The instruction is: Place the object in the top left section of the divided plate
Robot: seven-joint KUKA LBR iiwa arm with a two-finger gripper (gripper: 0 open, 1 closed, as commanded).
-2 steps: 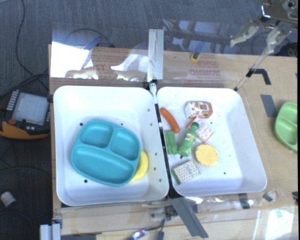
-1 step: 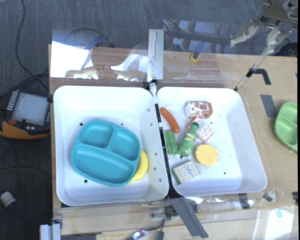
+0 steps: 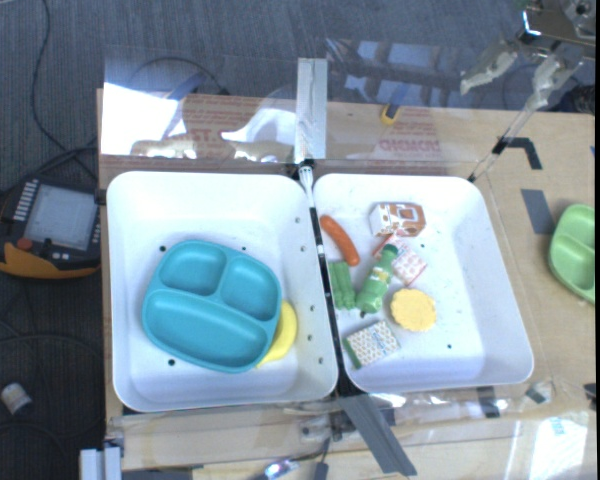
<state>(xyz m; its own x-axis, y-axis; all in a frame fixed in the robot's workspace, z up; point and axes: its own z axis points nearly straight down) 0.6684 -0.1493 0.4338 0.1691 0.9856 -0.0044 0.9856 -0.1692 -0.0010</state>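
Note:
A teal divided plate [image 3: 215, 303] lies in the left bin [image 3: 130, 218], its top left section [image 3: 195, 265] bare. A yellow piece [image 3: 286, 330] pokes out from under the plate's right edge. The right bin [image 3: 480, 268] holds several toy foods: an orange sausage [image 3: 340, 240], a green bottle [image 3: 376, 283], a green strip [image 3: 342, 286], a small printed carton [image 3: 397, 218], a pink packet [image 3: 410, 265], a yellow round biscuit [image 3: 413, 310] and a checkered packet [image 3: 372, 343]. My gripper [image 3: 500, 93] hangs open and holding nothing, high beyond the right bin's far right corner.
A metal divider [image 3: 311, 108] stands upright behind the seam between the bins. A green bowl-like object [image 3: 577, 250] sits on the bench right of the right bin. A handheld pendant [image 3: 45, 228] lies on the floor to the left.

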